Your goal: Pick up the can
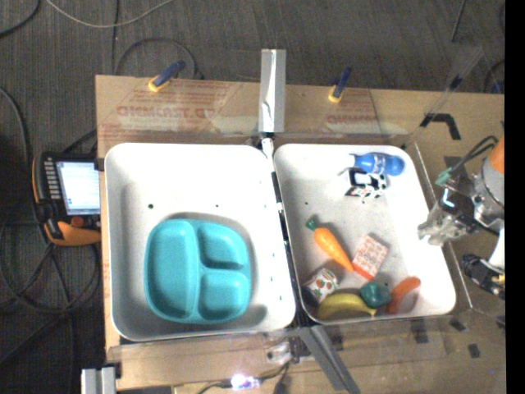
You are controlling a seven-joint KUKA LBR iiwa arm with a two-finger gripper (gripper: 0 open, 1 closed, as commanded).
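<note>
the can (321, 284) is seen toward the view's lower edge of the bin (316, 187) on the view's right, crowded just beside the banana (344, 305) and near the carrot (334, 249). the tool (435, 228) is held over that bin's right rim, well apart from the can, presumably ahead of an approach. whether it is released or clenched cannot be told.

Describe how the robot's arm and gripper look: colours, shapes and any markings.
The arm is rounded and pale grey, with an orange band above the wrist. The gripper is a small, boxy, light grey metal piece on a darker mount that carries a teal-green spot. It is small and blurred, so finer markings cannot be made out.
</note>
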